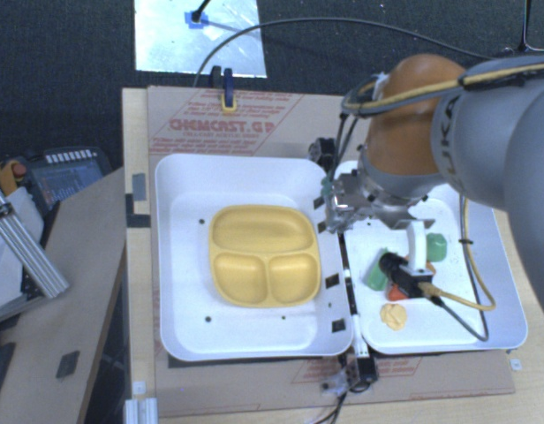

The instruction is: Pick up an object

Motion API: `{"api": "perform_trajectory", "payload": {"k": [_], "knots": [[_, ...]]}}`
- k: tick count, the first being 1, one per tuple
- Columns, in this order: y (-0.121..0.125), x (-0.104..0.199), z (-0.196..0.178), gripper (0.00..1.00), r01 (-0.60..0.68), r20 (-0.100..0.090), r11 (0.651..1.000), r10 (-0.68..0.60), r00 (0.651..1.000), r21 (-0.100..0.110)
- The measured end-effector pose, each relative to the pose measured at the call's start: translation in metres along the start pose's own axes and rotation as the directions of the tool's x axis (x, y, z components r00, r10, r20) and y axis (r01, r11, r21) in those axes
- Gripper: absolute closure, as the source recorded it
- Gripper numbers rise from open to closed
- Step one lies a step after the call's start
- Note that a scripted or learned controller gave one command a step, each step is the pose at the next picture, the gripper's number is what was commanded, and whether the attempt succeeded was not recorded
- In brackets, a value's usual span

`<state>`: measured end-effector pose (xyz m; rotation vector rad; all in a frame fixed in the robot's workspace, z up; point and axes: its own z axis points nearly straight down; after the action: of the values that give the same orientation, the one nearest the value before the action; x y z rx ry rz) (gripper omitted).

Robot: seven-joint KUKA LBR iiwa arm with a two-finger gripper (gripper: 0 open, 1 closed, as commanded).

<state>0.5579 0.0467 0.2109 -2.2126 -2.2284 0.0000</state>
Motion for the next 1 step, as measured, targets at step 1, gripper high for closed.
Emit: {"api": "perform_trajectory", "payload": {"k": [1], "knots": [[-0.0089, 0.0497, -0.0018, 1.00, 0.003, -0.001, 1.000, -0.003, 1.000, -0.001]]}}
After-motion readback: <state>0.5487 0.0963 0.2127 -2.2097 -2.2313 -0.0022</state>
